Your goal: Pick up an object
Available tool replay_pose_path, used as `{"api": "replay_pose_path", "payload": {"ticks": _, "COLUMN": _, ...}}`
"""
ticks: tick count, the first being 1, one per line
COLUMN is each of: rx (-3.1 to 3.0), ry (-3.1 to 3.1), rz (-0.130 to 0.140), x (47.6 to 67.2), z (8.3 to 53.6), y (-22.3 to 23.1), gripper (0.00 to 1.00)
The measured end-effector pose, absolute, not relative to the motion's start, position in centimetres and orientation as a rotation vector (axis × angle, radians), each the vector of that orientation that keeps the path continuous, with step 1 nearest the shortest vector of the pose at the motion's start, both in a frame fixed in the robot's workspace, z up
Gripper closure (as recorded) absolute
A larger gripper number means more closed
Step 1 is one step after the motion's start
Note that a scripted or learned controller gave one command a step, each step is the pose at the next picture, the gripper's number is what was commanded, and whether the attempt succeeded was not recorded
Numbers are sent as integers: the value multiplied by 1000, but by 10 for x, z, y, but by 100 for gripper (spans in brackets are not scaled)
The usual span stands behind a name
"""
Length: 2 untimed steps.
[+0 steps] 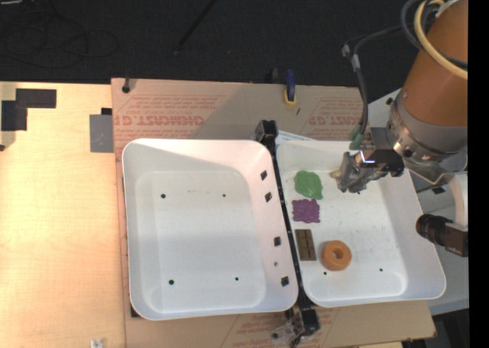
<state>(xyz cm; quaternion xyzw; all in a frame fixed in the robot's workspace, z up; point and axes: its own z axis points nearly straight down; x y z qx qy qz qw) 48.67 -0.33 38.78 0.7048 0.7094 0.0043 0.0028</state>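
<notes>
The right bin (pixel 397 278) holds four small objects near its left side. A green leaf-shaped piece (pixel 309 183) lies furthest back, with a purple bumpy piece (pixel 306 210) just in front of it. A brown rectangular block (pixel 305 245) rests by the divider, and an orange ring like a doughnut (pixel 335 255) sits to its right. My gripper (pixel 352 174) hangs over the right bin, just right of the green piece and apart from it. I see nothing between its fingers.
The left bin (pixel 145 186) stands beside the right one, joined by black clips along the divider (pixel 276 209). Both bins rest on a cardboard sheet (pixel 183 113). The arm's orange band (pixel 439 63) and grey wrist loom over the right bin's far right corner.
</notes>
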Motion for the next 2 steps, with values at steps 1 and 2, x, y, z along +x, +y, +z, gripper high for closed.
{"api": "replay_pose_path", "payload": {"ticks": 1, "rx": 2234, "ry": 2223, "rz": -17, "x": 474, "z": 280, "y": -46, "gripper": 100}}
{"api": "replay_pose_path", "payload": {"ticks": 2, "rx": 2230, "ry": 2226, "rz": -12, "x": 474, "z": 203, "y": -46, "gripper": 100}}
